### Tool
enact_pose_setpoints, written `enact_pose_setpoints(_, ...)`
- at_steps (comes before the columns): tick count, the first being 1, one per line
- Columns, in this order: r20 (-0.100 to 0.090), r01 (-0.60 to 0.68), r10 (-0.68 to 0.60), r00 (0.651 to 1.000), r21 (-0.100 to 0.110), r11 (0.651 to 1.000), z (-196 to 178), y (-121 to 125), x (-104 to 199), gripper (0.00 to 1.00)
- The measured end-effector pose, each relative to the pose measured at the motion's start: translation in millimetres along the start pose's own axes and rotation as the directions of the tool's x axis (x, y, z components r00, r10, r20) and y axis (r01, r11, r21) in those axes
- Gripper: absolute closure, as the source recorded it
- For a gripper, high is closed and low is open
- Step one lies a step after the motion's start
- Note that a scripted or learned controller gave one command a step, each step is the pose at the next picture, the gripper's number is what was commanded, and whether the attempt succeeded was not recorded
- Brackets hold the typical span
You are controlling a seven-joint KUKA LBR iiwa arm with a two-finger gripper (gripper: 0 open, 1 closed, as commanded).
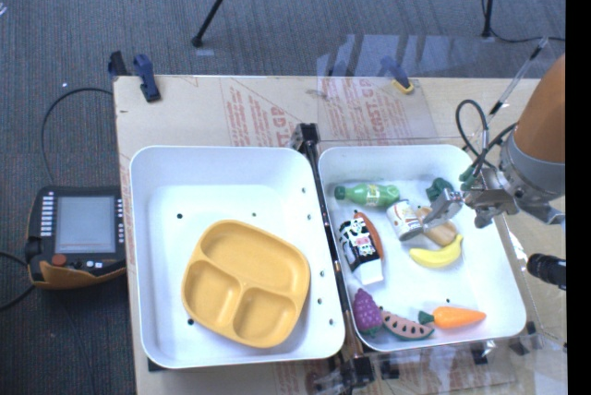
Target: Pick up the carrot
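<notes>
Two white bins sit side by side on the table [222, 107]. The carrot [454, 317] lies flat in the right bin [511, 278], near that bin's front right corner, orange body with its green top pointing left toward a watermelon slice [403, 326]; the two look to be just touching or nearly so. A purple grape bunch [367, 309] sits at the front left corner of the same bin, beside the slice. Further back, a banana [437, 254] lies mid-bin, a green bottle [367, 194] lies on its side near the back left, and a cow-print carton [360, 245] sits along the left wall. The claw [441, 210] comes in from the right edge, low over the middle-back of the right bin, above a small white-and-brown item [404, 220] and just behind the banana, well apart from the carrot. Its fingers are too tangled with the items under them, so can't tell if they're spread or closed; nothing clearly gripped. Grey arm [540, 164] with orange band sits over the right rim. Left bin [152, 176] holds a yellow divided plate [246, 282], lying flat toward its front. A teach pendant [81, 232] lies on the floor off the table's left edge.
</notes>
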State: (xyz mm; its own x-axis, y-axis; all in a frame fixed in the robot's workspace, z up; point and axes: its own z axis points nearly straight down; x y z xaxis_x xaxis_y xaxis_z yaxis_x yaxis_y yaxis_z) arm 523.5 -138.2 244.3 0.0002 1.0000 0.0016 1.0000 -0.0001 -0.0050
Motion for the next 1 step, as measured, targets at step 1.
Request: enact_pose_setpoints(1, -0.003, 0.134, -0.134, 0.991, 0.005, 0.991, 81.1, -42.2, -45.2, 0.00)
